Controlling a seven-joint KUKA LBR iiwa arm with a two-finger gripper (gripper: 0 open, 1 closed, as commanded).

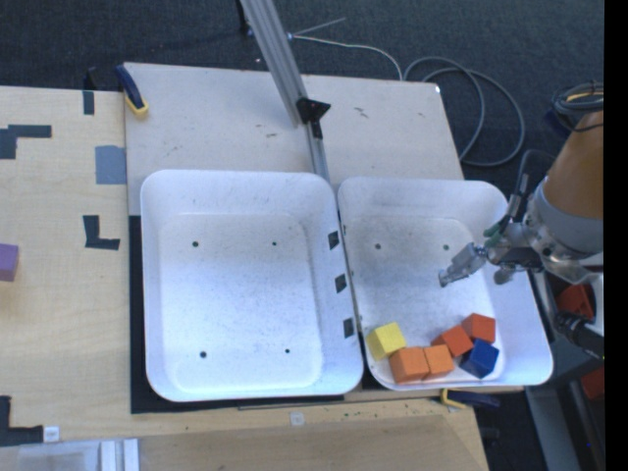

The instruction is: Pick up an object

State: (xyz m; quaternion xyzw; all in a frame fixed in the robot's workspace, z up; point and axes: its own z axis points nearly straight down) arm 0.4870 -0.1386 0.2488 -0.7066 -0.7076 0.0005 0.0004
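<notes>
White plastic, two shallow bins side by side on the bench (245, 116). Left bin (157, 263) has a speckled floor and four small dark holes. Right bin (412, 204) holds the blocks, all bunched in its near corner: yellow block (386, 340) at the left end, two orange blocks (422, 362) touching each other just beside it, a red-orange block (456, 340) and another (480, 327) behind them, blue block (481, 359) at the right end against the bin wall.

Arm (574, 189) enters from the right, orange band above grey wrist. Tool (461, 268) hangs over the right bin's middle-right area, pointing left and down, apart from the block cluster, which lies nearer the camera. Nothing sits between its fingers; whether they are spread or closed, I cannot tell at this angle.

Surroundings: slanted metal rail (275, 42) runs down from the top to the seam between the bins, with a black clamp (312, 111) on it. Grey cable (461, 77) loops on the dark floor behind the bench. Blue-and-yellow clamp (130, 90) at the bench's far left corner. Purple block (8, 261) on the wooden surface at far left, well apart from the bins.
</notes>
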